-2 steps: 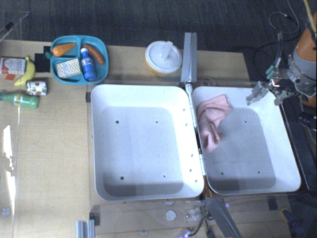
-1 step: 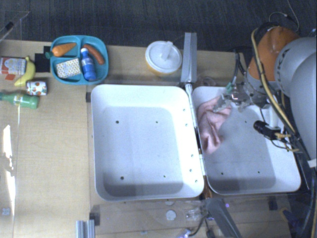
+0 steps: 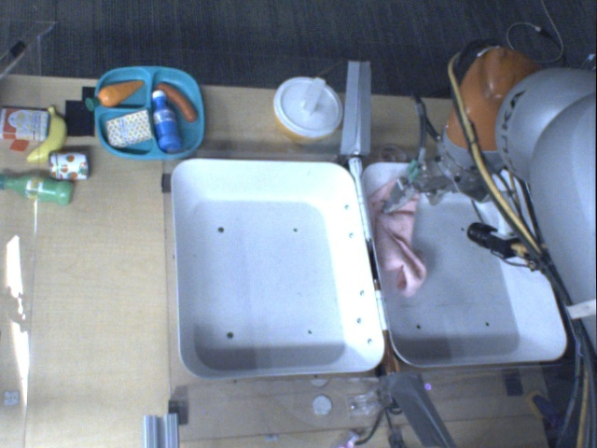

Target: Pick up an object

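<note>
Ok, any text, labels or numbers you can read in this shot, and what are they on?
None readable.
Carton: red and white print, blurred.
Small can: patterned label, too small.
Blue bottle in the tray: label blurred.
Bins and cloth: no markings.

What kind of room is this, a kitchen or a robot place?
Probably a robot test lab, not a kitchen: a grey robot arm reaches over two white bins, a pink cloth lies in one, and toy food fills a blue tray.
</note>
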Robot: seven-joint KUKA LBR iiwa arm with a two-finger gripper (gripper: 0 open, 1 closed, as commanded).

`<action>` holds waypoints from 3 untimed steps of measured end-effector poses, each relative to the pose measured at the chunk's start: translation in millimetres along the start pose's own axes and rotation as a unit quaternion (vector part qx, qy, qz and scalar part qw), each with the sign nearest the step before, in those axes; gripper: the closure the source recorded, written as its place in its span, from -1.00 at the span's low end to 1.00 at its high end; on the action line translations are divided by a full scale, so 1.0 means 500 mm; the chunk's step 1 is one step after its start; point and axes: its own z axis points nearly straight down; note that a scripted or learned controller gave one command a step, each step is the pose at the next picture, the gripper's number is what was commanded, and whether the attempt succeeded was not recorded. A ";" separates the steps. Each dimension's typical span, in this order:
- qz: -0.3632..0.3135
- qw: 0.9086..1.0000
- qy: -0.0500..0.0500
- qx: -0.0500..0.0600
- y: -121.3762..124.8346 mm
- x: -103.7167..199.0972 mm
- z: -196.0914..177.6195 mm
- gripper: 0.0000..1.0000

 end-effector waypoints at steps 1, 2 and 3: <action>-0.058 0.998 0.002 -0.004 -0.088 0.028 -0.002 -1.00; -0.059 0.998 0.002 -0.007 -0.082 0.032 -0.025 1.00; -0.049 0.999 0.003 0.001 -0.072 -0.006 -0.115 1.00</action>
